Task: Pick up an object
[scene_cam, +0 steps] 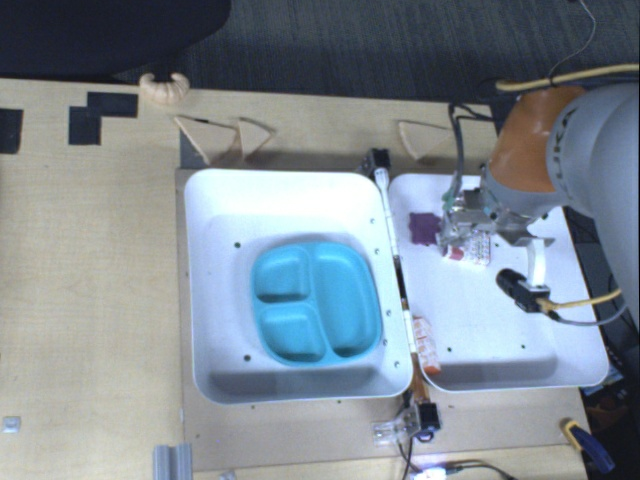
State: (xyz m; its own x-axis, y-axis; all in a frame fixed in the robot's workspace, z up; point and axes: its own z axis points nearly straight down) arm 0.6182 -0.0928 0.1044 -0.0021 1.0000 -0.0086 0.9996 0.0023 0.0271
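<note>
Because the small red-and-white packet-like item [472, 252] lies directly beneath the gripper [462, 220], it is judged to be the object aimed at. It is seen in the upper part of the shallow white right-hand bin [480, 353], on the bin floor. Its form is blurred, pale with red marks, flat and slight, so it is expected to be light and easily pushed. Just beside it, toward the dividing wall, a small dark purple block [424, 228] is found, near the gripper's left side in the view. Whether the gripper is spread or closed cannot be told, since its tip is masked by the wrist hardware above it, and nothing can be confirmed as held. Several failures can be foreseen. The flat item may be pressed against the floor and slid aside rather than lifted. The purple block may be nudged or caught instead, being so close. A thin edge may slip out if only a corner is pinched. Lower in the same bin, a black stubby piece on a yellow cable [516, 286] is seen, apparently part of the arm. An orange-and-red wrapper [421, 340] rests against the dividing wall. In the white left-hand bin [215, 268], a light blue plastic divided plate [315, 301] is set, well apart from the work.
</note>
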